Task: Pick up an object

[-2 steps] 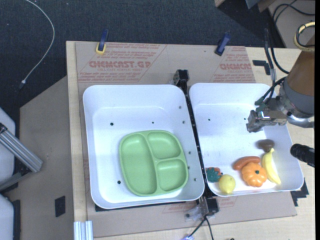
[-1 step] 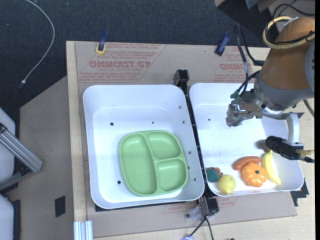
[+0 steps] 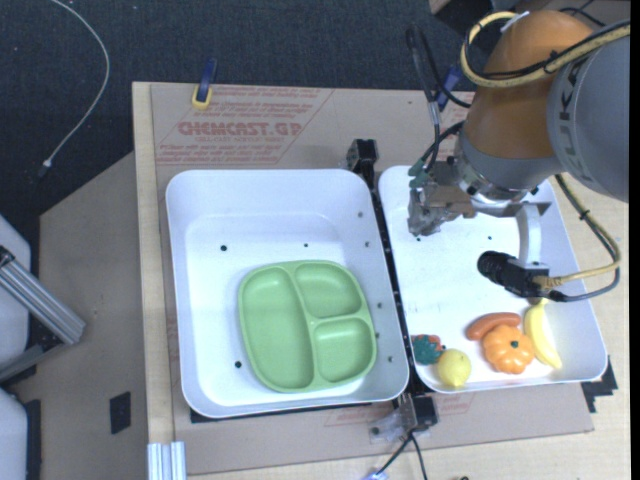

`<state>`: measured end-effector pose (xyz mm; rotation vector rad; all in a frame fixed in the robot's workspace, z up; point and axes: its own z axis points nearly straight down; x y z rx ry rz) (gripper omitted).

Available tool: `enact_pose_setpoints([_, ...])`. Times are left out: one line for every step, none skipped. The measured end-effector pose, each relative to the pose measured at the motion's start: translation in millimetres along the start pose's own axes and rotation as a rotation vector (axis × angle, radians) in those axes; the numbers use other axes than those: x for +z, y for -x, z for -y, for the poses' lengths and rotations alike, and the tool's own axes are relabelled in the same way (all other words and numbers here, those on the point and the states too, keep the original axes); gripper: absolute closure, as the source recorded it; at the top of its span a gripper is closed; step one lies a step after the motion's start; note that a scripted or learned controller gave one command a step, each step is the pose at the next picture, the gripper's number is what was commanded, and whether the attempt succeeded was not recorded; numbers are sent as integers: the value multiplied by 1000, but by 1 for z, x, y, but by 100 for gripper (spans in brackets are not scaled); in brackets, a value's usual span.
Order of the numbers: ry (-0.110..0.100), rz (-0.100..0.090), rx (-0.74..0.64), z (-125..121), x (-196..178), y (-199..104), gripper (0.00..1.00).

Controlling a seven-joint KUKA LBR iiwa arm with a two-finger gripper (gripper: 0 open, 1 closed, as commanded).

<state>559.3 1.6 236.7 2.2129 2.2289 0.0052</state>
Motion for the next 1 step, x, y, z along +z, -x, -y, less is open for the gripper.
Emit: enact_pose_setpoints([-1, 1, 1, -27, 14, -52, 100])
